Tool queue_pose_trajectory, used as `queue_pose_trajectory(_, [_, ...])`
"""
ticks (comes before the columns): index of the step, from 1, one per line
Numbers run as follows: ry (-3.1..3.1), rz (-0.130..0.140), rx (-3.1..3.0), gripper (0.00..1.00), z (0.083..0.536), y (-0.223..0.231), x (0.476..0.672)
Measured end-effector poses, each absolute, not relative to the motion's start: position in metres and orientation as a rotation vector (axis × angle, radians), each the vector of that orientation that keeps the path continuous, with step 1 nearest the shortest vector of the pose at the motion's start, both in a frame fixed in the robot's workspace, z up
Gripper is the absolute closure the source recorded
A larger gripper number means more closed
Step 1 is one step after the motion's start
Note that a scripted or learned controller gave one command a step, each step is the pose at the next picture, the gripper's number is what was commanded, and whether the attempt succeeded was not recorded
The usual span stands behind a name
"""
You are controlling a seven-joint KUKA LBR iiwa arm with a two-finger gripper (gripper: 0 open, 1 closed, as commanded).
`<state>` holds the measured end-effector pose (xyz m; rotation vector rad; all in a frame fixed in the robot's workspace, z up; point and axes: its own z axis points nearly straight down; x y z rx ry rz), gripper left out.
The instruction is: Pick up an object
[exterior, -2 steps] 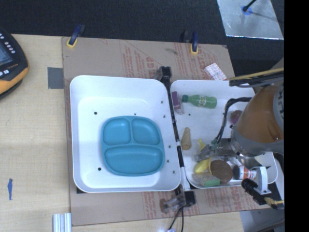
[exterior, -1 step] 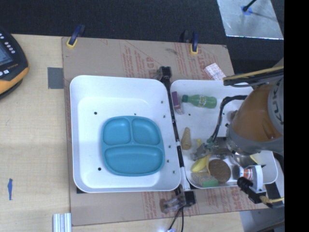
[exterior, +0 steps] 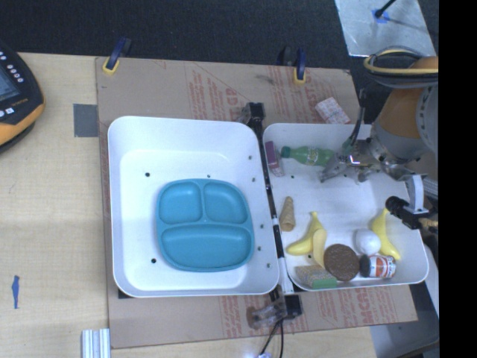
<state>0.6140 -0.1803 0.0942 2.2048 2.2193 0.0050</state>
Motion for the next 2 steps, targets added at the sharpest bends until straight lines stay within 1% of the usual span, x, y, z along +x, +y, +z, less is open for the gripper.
queue_pose_trajectory(1, [2.217,0.012,2.202,0.0,0.251,-0.187,0.661])
queue_pose_trajectory(2, [2.244,-0.013,2.223,0.0,0.126,-0.111,0.603])
